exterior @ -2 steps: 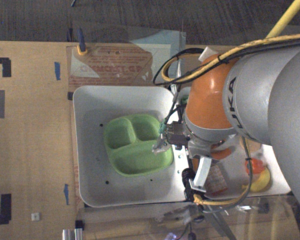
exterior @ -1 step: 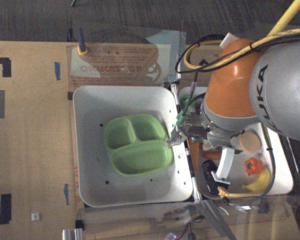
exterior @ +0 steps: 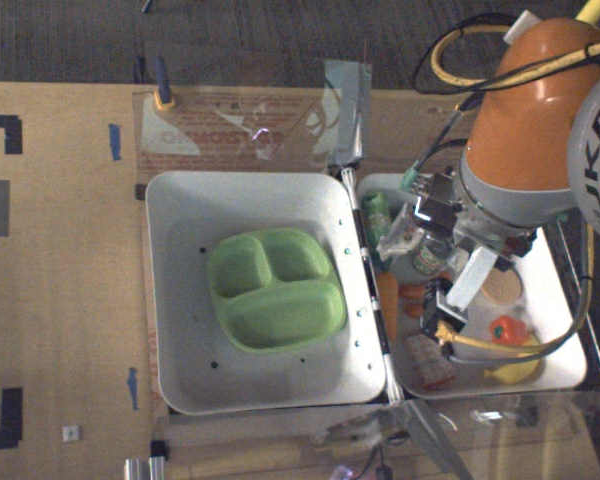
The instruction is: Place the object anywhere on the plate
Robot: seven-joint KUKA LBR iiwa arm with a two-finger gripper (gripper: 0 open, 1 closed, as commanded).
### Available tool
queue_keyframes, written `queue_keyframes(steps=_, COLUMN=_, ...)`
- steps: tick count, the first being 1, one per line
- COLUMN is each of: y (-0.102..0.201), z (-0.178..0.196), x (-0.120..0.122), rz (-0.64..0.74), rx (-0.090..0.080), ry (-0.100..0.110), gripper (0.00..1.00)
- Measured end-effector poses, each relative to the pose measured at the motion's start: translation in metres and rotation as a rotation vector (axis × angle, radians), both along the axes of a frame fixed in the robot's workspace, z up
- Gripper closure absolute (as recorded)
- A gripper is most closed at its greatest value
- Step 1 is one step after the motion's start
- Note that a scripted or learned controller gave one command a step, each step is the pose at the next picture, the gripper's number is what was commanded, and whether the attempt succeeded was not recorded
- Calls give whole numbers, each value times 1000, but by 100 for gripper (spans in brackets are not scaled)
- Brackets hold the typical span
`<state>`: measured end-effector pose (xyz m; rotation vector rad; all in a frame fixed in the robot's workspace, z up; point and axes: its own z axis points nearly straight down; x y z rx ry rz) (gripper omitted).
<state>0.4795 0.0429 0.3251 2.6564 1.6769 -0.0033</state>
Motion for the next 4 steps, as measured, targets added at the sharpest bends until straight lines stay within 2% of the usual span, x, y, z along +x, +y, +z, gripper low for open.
queue_keyframes(steps=1, y=26, z=-42, x=-1, rz=-480, rx=-1, ry=5, gripper=0)
queue_keyframes(steps=2, y=-44, z=-56, x=-1, rz=-808, rx=-1, ry=5, gripper=0)
queue_keyframes(steps=3, y=34, z=-94, x=-1, rz=-901, rx=-1, ry=2, gripper=0)
queue_keyframes(steps=4, y=-45, z=-102, x=-1, rz=-926, rx=-1, ry=5, gripper=0)
